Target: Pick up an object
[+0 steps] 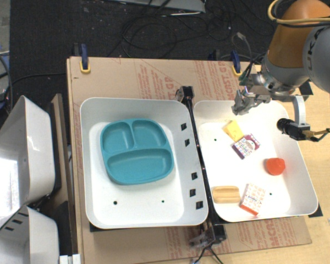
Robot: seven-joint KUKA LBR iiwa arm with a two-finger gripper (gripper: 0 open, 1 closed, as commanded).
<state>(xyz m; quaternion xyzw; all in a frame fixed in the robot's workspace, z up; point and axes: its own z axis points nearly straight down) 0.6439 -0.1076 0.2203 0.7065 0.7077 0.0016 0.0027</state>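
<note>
The right white bin [297,202] holds a yellow block [232,130], a small purple and white packet [246,146], a red-orange ball [275,166], a tan bun-shaped piece [226,194] and a red and white packet [253,198]. My gripper [240,106] hangs over the bin's far left corner, just above and behind the yellow block. Nothing shows between its fingers. The grey arm with its orange band comes in from the upper right.
The left white bin [93,147] holds a teal divided tray [136,150]. A black divider with clips [193,147] runs between the bins. A black cable fitting [292,128] hangs over the right bin's far right side. White tubs [16,164] stand off the bench at left.
</note>
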